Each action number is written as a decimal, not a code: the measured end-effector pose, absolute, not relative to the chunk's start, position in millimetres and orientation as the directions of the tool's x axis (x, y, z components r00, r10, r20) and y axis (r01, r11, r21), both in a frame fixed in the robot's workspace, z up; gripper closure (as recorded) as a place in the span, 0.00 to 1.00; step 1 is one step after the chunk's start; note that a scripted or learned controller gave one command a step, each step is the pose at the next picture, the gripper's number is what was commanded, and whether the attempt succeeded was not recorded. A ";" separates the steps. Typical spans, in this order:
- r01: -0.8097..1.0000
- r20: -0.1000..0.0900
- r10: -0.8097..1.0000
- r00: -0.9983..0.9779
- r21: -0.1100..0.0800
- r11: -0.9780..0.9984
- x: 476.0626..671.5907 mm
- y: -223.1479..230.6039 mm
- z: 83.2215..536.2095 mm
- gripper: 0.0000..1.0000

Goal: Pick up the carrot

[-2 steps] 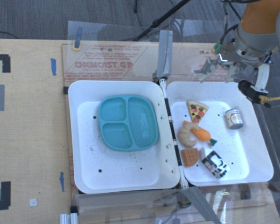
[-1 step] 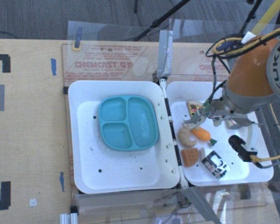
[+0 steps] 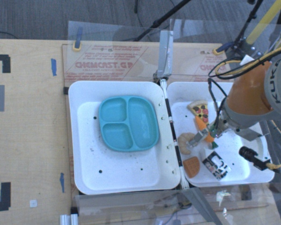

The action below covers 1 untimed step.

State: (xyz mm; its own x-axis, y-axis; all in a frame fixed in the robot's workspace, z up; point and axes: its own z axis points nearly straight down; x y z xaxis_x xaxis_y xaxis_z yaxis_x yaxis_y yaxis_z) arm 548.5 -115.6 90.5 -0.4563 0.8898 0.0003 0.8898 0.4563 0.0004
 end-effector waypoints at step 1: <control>0.892 -0.004 0.892 -0.452 0.003 0.452 549.9 -118.7 99.5 1.00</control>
State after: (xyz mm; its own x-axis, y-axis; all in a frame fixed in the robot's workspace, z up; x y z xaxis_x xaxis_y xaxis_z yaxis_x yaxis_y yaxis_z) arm 549.9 -118.7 99.5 -0.4518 0.8921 -0.0036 0.8921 0.4518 0.0033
